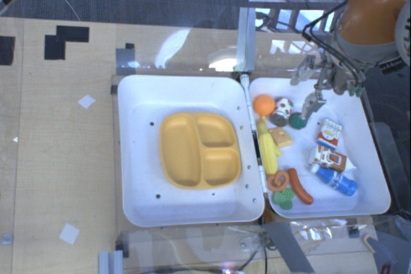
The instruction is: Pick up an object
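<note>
Near edge of the right bin: a red sausage lying slantwise, a green piece and a round sliced thing just beside it, and a blue bottle on its side toward the right wall. Mid bin: two small cartons, one above the other, and a yellow corn cob with its long axis running near-to-far along the left wall, a tan block touching it. Far end: an orange ball, a dark round item and a small green knob in a tight cluster. The left bin holds a yellow divided tray, well apart from the arm.

The hand hangs over the far part of the right bin, fingers pointing down; one fingertip sits just beside the green knob. Whether the fingers are spread or closed, cannot tell; nothing visibly between them. Likely target is the far cluster, lying just left of and slightly nearer than the hand, so a short shift leftward seems needed. The arm comes in from the far right, orange band above the wrist, wrist tilted steeply down. Crowding there could cause a miss.
</note>
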Robot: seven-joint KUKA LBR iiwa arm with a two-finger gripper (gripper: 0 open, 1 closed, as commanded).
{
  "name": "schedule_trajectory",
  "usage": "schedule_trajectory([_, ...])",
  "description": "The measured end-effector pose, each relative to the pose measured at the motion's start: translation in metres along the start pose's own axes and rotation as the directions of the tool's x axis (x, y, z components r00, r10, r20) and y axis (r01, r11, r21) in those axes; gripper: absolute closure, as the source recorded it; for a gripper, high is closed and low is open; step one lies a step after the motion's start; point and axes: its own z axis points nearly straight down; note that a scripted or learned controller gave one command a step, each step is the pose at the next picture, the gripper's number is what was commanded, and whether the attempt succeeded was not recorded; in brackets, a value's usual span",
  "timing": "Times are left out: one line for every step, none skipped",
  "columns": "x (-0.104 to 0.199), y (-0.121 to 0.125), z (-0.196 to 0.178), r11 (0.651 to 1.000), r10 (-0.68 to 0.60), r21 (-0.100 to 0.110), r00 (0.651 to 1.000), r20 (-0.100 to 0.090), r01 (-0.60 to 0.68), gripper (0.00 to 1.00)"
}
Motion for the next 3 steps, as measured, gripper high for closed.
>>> schedule_trajectory([0.028, -0.008, 0.087, 1.000, -0.003, 0.005, 0.999, 0.039, 0.003, 0.00])
schedule_trajectory([0.022, -0.007, 0.071, 1.000, -0.008, 0.008, 0.998, 0.060, 0.008, 1.00])
schedule_trajectory([0.023, -0.007, 0.072, 1.000, -0.008, 0.008, 0.998, 0.059, 0.008, 0.00])
